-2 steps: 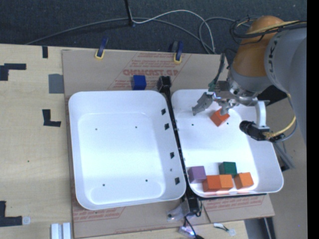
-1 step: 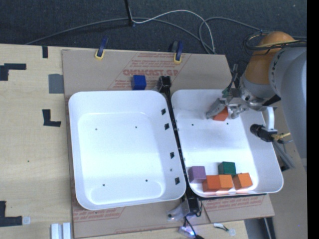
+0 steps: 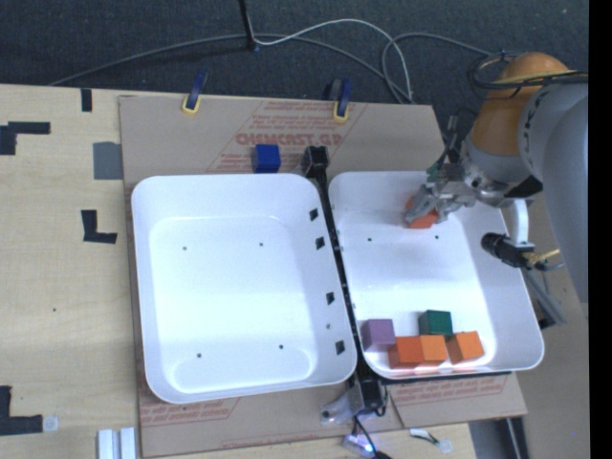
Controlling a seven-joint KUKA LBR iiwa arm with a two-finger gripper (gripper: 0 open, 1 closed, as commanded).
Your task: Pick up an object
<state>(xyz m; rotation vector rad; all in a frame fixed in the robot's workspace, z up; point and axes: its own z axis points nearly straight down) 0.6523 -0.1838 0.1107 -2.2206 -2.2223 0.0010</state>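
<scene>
At twelve o'clock of the right bin [image 3: 497,285], tool [image 3: 427,208] clamped on an orange block [image 3: 421,218]. Grasp apparently made; lifting clear remains. Five blocks [image 3: 426,340] at six o'clock.

Open floor mid right bin [image 3: 497,285]; blocks [image 3: 423,340] crowding its near wall.

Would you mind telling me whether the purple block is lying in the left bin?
No, the purple block lies in the right bin, at its near edge beside the orange blocks.
</scene>
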